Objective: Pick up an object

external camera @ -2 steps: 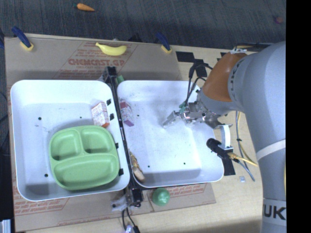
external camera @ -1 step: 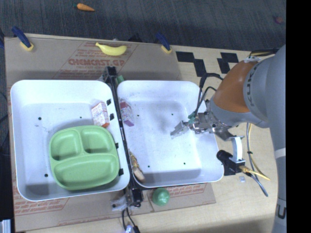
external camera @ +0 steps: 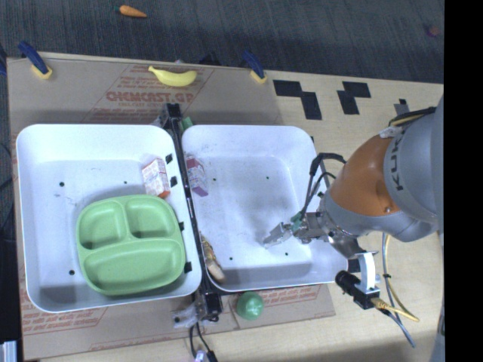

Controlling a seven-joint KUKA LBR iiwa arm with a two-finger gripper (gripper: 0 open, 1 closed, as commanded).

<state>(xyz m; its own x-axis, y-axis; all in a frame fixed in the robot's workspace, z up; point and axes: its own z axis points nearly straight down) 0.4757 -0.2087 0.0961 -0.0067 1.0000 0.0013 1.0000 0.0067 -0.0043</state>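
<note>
Reaching stage, by my reading: arm [external camera: 385, 187], grey with orange band, enters from frame right, its gripper [external camera: 278, 234] low over the floor of the right bin [external camera: 249, 138], lower centre of frame; whether the claw is released or clenched I cannot tell, and nothing shows between it. Left bin [external camera: 45, 149] carries a green divided tray [external camera: 130, 241] and a small red-and-white carton [external camera: 155, 176]. Likeliest pick, a small purple-and-white packet [external camera: 195, 176], lies against the right bin's left wall, centre frame, well apart from the gripper. Next move calls for travel leftward, then descent.
</note>
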